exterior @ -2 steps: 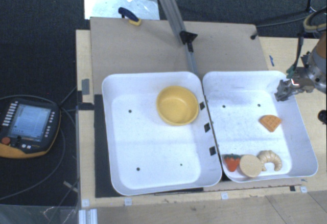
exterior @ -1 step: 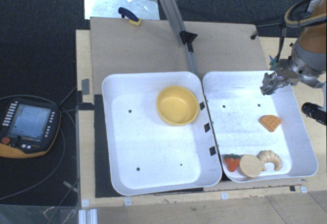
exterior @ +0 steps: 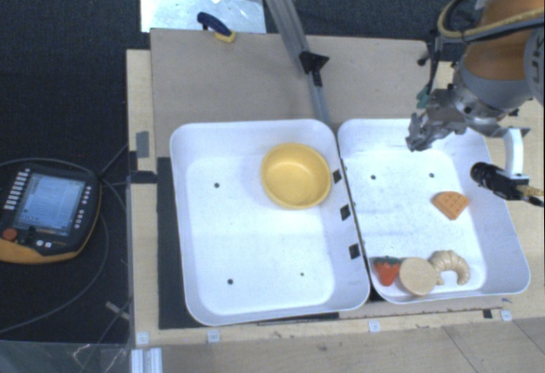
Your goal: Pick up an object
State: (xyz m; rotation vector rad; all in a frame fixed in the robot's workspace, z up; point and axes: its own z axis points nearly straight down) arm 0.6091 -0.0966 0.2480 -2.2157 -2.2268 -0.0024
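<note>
Bins sit side by side on the bench I am watching from above: a left bin [exterior: 204, 278] and a right bin [exterior: 375, 150], both shallow and white. My arm [exterior: 502, 31], grey with an orange band, reaches in from the right, and its gripper [exterior: 419, 138] hangs over the far edge of the right bin, near its upper middle. Nothing hangs under the tip, and from this slant I cannot tell how it is set.

A yellow bowl [exterior: 295, 175] rests in the left bin, close to the wall shared with the right one. In the right bin, an orange waffle-like wedge [exterior: 450, 204] lies near the middle right. Along the near edge sit a small red and green piece [exterior: 387, 271], a pale round disc [exterior: 418, 276] touching it, and a croissant-shaped piece [exterior: 451, 265] just beside the disc.

I judge this to be the approach step: no object is chosen or grasped yet. The wedge looks the easiest target, as it lies alone and nearest the tip. Next I would need to carry the gripper toward the near side, centre it above the wedge, then lower straight down. The clustered three would be harder to separate.
</note>
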